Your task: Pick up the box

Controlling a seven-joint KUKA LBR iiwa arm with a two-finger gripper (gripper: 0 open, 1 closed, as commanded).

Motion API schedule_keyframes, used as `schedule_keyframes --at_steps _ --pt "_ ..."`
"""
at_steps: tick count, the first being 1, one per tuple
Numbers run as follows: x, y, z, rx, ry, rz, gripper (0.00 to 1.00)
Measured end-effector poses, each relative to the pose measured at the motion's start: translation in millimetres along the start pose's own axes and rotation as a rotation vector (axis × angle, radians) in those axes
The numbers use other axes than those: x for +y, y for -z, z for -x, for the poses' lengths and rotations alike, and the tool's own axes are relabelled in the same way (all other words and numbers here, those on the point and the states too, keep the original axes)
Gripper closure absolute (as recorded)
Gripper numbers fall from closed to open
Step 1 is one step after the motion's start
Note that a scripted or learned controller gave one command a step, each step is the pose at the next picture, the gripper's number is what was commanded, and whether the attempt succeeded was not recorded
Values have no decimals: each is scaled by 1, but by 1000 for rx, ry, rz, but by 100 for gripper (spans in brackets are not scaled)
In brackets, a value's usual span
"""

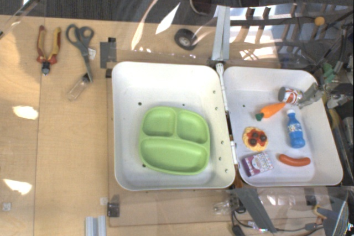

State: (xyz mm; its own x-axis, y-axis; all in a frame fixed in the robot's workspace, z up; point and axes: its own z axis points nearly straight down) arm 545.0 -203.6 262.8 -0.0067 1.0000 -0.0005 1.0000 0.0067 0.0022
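1. White bins sit side by side on a wood bench point(55, 146). The left bin point(127, 168) holds a green plate point(176, 140) with three parts.
2. The right bin point(326, 171) holds the toys and the box point(257, 163).
3. The box is purple and lies flat near the front left corner of the right bin. It has a picture on top, but any words are too small to read.
4. A pizza point(255, 138) lies just behind the box, and a red sausage point(294, 161) lies just to its right.
5. A blue bottle point(295, 130) with a white cap lies near the middle. Its label is too blurry to read.
6. An orange carrot point(271, 110) lies behind the pizza, and its thick end is at a small can point(291, 96).
7. The can has red and white on it, with no words I can read.
8. The gripper point(311, 94) is at the far right of the right bin, just beside the can and well apart from the box. I cannot tell if it is open or closed.
9. Pliers point(45, 48), scissors point(82, 44) and a roll of tape point(185, 38) lie on the bench outside the bins.
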Motion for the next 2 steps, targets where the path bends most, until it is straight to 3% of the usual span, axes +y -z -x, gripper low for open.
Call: schedule_keyframes --at_steps 1,2 --pt "-50 -107 -7 0 38 -1 0" --pt "-54 -173 -83 -4 158 12 0"
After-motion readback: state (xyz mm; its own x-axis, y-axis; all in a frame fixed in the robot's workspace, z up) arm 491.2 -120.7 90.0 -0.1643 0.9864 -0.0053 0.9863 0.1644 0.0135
